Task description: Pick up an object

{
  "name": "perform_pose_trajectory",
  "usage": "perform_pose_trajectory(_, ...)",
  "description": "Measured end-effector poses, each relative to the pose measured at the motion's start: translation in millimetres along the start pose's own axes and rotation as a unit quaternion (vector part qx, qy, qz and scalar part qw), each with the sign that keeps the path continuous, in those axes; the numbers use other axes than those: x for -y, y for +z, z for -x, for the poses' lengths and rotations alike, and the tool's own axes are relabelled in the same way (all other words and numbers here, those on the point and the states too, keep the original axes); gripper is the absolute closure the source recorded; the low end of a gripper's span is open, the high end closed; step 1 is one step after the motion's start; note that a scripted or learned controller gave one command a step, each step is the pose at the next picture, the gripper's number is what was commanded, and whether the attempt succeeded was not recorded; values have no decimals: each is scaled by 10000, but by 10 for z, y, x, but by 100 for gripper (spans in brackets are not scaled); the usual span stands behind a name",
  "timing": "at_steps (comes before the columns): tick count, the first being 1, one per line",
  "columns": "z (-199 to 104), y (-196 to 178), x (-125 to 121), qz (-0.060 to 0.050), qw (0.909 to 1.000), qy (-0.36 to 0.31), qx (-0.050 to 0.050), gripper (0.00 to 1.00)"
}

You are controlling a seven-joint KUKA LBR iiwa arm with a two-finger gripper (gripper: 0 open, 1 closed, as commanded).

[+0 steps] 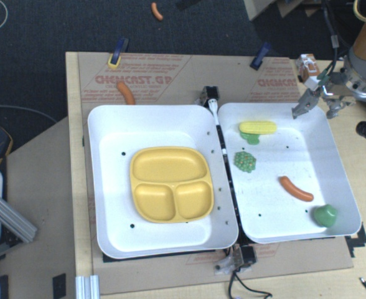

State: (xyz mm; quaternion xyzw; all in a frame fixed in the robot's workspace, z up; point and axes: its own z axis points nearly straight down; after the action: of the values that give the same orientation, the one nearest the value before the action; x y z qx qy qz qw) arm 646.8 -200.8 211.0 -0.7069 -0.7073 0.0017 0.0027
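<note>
Gripper [320,102] at 1 o'clock, above right bin [335,167] far corner, fingers spread, holding nothing. Corn [258,128], broccoli [245,161], sausage [295,189] in bin.

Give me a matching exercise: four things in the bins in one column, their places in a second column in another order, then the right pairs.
Things:
1. yellow tray
2. corn
3. sausage
4. green ball

Places:
A. near right corner of the right bin
B. middle of the left bin
C. far side of the right bin
D. right bin, between the corn and the green ball

Pairs: 1-B, 2-C, 3-D, 4-A
</note>
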Motion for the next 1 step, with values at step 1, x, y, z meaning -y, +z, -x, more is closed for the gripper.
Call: perform_pose_trajectory(1, -22, 434, 52, 14, 10000, 1, 3, 0)
